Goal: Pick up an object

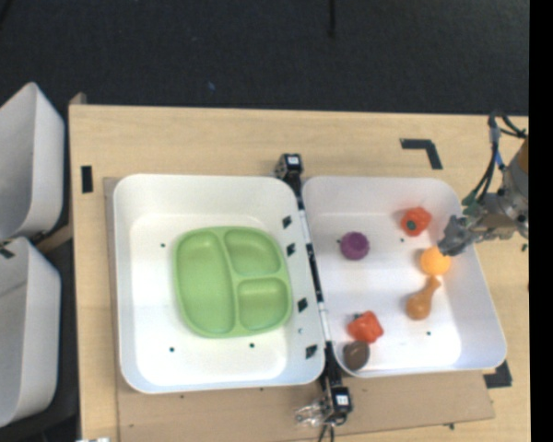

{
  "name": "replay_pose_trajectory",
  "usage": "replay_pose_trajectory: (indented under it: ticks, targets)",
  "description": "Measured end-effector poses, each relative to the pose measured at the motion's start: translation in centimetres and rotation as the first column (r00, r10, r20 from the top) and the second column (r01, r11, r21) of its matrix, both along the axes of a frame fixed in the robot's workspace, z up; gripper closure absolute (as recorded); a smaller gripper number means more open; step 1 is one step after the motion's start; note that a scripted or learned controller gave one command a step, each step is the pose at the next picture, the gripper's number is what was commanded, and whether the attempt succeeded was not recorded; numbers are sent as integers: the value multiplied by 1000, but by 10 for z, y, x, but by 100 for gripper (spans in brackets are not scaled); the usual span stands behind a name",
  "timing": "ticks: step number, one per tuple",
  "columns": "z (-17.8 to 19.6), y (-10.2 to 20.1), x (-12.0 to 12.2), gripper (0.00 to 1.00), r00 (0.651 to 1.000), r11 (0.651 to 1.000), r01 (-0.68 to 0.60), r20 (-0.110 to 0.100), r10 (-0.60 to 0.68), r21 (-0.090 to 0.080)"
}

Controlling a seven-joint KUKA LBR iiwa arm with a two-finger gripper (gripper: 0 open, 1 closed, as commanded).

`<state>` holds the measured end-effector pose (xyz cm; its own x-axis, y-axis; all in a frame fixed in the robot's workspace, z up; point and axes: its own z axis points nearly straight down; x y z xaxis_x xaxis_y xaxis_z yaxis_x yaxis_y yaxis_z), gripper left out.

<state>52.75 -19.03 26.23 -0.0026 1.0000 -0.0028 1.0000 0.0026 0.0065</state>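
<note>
1. The pincer (453,238) is reaching in over the far right edge of the right bin (461,353), and its tip is sitting just above an orange ball (434,262).
2. I cannot tell how the pincer is set, since it is small and partly blurred here.
3. Nothing is being lifted yet; every object is lying on the bin floor, so the pick is not done.
4. A red-orange piece (415,220) is lying just to the pincer's left, and a purple ball (354,245) farther left.
5. An orange skittle shape (423,300) is resting below the pincer, with a red toy (365,327) and a brown lump (356,355) well apart beyond it.
6. The left bin (138,357), carrying a green divided tray (230,280), is sitting far from the pincer.
7. Closing on the ball and raising it probably remain.
</note>
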Motion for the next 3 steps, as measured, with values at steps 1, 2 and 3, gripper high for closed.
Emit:
replay_pose_trajectory:
  ticks: [1, 2, 3]
  targets:
    - [-10, 47, -5, 100, 1000, 1000, -2, -6, 2, 2]
    - [-3, 93, -3, 100, 1000, 1000, -3, -6, 3, 3]
    - [3, 141, -5, 100, 1000, 1000, -4, -6, 4, 5]
